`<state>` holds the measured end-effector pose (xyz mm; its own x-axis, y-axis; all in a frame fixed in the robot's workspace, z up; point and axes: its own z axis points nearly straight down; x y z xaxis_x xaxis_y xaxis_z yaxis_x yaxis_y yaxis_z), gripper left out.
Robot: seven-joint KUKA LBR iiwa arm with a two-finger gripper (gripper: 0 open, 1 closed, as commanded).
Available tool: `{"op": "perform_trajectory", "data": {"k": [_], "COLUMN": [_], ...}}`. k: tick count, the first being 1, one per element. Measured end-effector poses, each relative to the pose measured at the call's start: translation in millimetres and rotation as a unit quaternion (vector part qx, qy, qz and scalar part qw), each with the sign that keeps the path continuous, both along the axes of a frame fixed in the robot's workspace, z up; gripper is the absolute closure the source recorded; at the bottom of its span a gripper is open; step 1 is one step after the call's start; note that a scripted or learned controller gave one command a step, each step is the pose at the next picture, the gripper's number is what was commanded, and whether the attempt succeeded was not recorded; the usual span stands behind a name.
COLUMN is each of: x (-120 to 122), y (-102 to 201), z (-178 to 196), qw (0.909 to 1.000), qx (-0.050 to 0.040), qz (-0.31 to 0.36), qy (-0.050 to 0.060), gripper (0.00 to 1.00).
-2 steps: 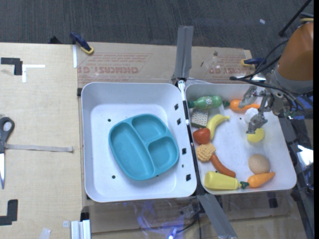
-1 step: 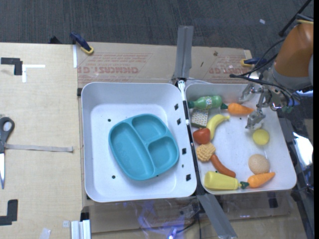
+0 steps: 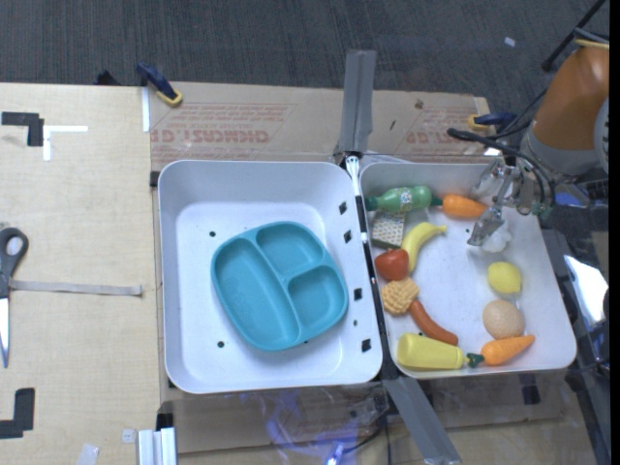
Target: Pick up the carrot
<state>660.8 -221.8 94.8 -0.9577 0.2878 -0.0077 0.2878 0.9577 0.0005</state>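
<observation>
Gripper: the gripper (image 3: 487, 229) hangs over the upper right part of the right bin (image 3: 542, 289), its pale fingers (image 3: 481, 234) pointing down toward the bin floor; how far the jaws stand apart cannot be told from this angle, and nothing shows between them.
Carrot: the carrot (image 3: 507, 350) lies near the bin's front right corner, leaf end toward the yellow bottle, well apart from the gripper and in front of it.
Near the jaws: a small orange piece (image 3: 462, 205) lies just to the left of the gripper, next to a green bottle (image 3: 402, 199) at the bin's back wall.
Between jaws and carrot: a lemon (image 3: 505, 278) and a tan egg (image 3: 503, 319) lie one before the other, the egg just beside the carrot.
Left side of the bin: a banana (image 3: 421, 240), a grey grater-like block (image 3: 388, 230), a tomato (image 3: 391, 263), a corn cob (image 3: 399, 297) and a red sausage (image 3: 432, 322).
Front wall: a yellow bottle (image 3: 428, 353) lies on its side, its dark tip near the carrot.
Left bin: the left bin (image 3: 184, 289) holds a blue divided plate (image 3: 279, 285).
Arm: the orange band (image 3: 572, 100) shows at the right edge.
Bench: scissors (image 3: 8, 269) lie at the far left.
</observation>
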Motion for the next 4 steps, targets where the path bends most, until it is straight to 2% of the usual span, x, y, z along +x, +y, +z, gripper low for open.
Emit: {"op": "perform_trajectory", "data": {"k": [1,2,3,4], "x": [0.0,-8.3,-6.7,-4.8], "y": [0.0,-0.1,-0.8,7.3], "z": [0.1,-1.4,-1.1,-1.1], "qw": [1.0000,0.9748,0.9627,0.9055], "qx": [-0.0001,0.0012,0.0016,0.0028], "qz": [0.000,-0.223,-0.271,-0.424], "qy": [0.000,0.001,0.001,0.001], "gripper": [0.00,0.00,0.00,0.00]}}
